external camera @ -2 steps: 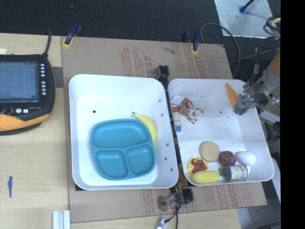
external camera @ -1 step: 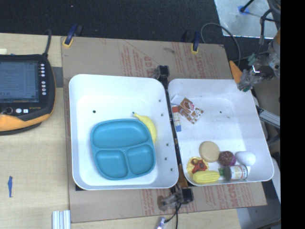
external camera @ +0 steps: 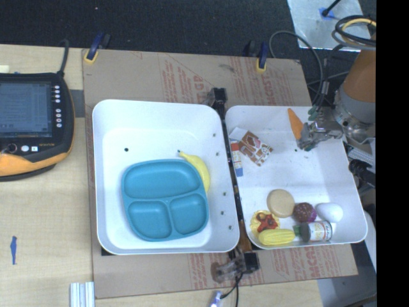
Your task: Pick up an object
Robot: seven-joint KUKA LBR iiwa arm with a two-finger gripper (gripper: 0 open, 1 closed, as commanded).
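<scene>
The tool [external camera: 309,136] hovers low over the upper right of the right bin [external camera: 345,171], just beside the carrot [external camera: 295,124] lying near that bin's top wall; whether it is wide or narrow I cannot tell from this slanted view. To pick well, it probably should centre over the carrot's middle, turn to span its narrow width, and descend straight without nudging it against the wall. The snack packet [external camera: 255,148] sits apart to the left.

No legible text on any object.
</scene>
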